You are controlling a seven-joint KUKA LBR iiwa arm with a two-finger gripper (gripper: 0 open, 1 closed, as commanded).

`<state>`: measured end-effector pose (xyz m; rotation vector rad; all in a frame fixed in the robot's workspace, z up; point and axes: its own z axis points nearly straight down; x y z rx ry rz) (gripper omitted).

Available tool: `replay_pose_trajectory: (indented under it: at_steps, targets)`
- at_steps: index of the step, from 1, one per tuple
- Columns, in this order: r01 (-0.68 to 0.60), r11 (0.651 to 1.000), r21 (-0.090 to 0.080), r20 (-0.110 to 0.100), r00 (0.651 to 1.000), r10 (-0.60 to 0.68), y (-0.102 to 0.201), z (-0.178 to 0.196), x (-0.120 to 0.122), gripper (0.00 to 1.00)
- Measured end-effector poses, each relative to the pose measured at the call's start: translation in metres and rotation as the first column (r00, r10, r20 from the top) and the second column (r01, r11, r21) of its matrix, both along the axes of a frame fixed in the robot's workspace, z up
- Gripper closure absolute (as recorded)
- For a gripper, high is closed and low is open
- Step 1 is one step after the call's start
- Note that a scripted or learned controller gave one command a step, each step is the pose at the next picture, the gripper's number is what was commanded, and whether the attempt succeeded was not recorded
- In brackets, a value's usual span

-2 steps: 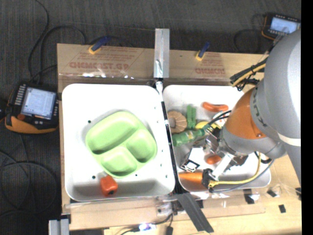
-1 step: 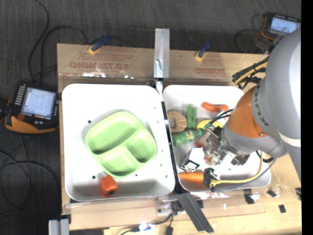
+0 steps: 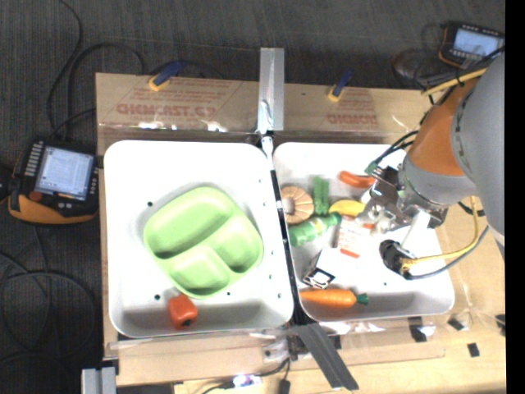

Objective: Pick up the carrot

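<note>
1. Above the right-hand shallow white bin (image 3: 443, 298), the grey arm's pincer (image 3: 385, 212) hangs over a cluster of toy food, its metal and cabling bunched so that whether it stands wide or narrow cannot be told; nothing is seen held in it.

2. Lying lengthwise against the bin's near wall is the long orange plastic carrot with a green tip (image 3: 330, 299), well apart from the pincer and just in front of a small black-and-white card (image 3: 318, 278). Risk: a descent so close to the wall could strike the rim, or pin the carrot against it rather than straddle it.

3. Directly beneath the pincer sit a white packet with red print (image 3: 351, 240) and a yellow banana-shaped piece (image 3: 346, 208), with a small red-orange chilli-like piece (image 3: 355, 179) behind. Risk: closing from the present position would likely take one of these instead.

4. Other orange items could mislead a colour-led pick: a round tan-orange ridged piece (image 3: 296, 203) beside a green vegetable (image 3: 305, 231), and an orange-red lump (image 3: 182, 309) in the left bin (image 3: 123, 220) near the green divided plate (image 3: 203, 240).

5. Smooth and tapered, the carrot would probably roll or squirt out if gripped off-centre or across its thin end.
</note>
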<state>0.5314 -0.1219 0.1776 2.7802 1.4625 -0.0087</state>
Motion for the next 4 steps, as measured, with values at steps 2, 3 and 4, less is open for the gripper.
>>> replay_pose_trajectory:
  at_steps: [2, 3, 4]
  targets:
    - [0.170, 0.985, 0.001, 0.021, 0.985, -0.170, -0.002, -0.076, -0.043, 1.00]
    - [0.486, 0.874, 0.005, 0.022, 0.874, -0.486, 0.020, -0.087, -0.043, 1.00]
    - [0.692, 0.721, 0.008, 0.013, 0.721, -0.693, 0.025, -0.087, -0.036, 1.00]
